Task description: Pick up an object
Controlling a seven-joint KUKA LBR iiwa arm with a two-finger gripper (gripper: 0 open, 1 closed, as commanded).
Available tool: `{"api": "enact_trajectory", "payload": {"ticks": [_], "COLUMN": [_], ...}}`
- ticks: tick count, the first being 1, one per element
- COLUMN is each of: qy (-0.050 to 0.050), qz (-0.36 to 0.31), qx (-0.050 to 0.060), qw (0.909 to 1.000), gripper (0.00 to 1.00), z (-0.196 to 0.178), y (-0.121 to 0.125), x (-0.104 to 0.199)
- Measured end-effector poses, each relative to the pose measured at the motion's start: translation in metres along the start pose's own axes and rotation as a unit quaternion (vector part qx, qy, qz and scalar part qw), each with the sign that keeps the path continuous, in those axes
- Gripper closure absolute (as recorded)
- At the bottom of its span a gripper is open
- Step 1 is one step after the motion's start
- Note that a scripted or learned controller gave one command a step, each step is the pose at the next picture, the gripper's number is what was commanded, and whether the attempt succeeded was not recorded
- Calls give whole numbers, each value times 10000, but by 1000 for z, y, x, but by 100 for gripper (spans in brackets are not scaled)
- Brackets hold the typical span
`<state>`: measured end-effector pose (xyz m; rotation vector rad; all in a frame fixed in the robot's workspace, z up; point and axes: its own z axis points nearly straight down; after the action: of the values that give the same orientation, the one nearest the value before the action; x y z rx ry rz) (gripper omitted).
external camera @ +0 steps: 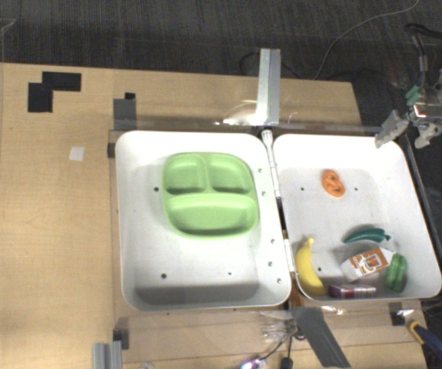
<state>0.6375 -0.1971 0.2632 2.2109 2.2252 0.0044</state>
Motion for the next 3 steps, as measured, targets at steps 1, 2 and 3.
{"api": "enact_trajectory", "payload": {"ticks": [1,2,3], "qy": [6,-4,-6], "qz": [-409,-863,-874], "qx": [3,-29,-70], "qw": [9992,9963,9961], "gripper": [0,0,100], "z": [96,174,161], "y": [15,7,10], "x": [65,59,60]}}
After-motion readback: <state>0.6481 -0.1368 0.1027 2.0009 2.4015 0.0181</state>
